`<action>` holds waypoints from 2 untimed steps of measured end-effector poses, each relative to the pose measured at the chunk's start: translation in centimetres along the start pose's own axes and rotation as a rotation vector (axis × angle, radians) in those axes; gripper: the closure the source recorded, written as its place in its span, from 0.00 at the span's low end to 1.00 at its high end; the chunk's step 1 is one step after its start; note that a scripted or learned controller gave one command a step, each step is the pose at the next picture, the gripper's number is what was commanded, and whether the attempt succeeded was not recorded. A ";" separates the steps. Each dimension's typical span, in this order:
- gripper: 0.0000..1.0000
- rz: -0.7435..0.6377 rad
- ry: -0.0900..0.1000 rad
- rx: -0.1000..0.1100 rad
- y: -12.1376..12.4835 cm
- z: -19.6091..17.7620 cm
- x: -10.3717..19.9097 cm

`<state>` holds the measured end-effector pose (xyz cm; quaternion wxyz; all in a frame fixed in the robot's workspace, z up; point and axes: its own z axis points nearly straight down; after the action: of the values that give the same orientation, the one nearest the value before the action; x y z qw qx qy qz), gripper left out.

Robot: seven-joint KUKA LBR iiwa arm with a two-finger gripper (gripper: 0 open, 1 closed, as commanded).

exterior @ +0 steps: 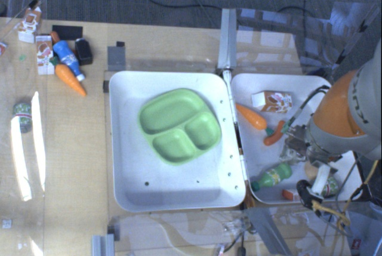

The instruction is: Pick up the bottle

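The gripper (293,150) hangs over the right bin (248,85). Its jaw opening cannot be determined from this view, and no object is visible between the jaws. The green bottle (271,177) lies on its side just beside the gripper at 7 o'clock, near the bin's front edge. A carrot (250,117) and a small carton (271,101) lie at 11 o'clock. The left bin (128,192) holds a green divided plate (179,125).

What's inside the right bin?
In the right bin: a carton, carrot, red piece, green bottle. The arm covers its right part.
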<state>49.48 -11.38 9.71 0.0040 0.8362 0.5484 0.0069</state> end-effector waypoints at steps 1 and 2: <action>0.00 0.000 0.000 0.000 0.0 0.0 0.0; 0.00 0.065 -0.008 -0.003 -1.2 0.9 1.9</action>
<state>49.16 -9.20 8.84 0.0073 0.8536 0.5209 0.0047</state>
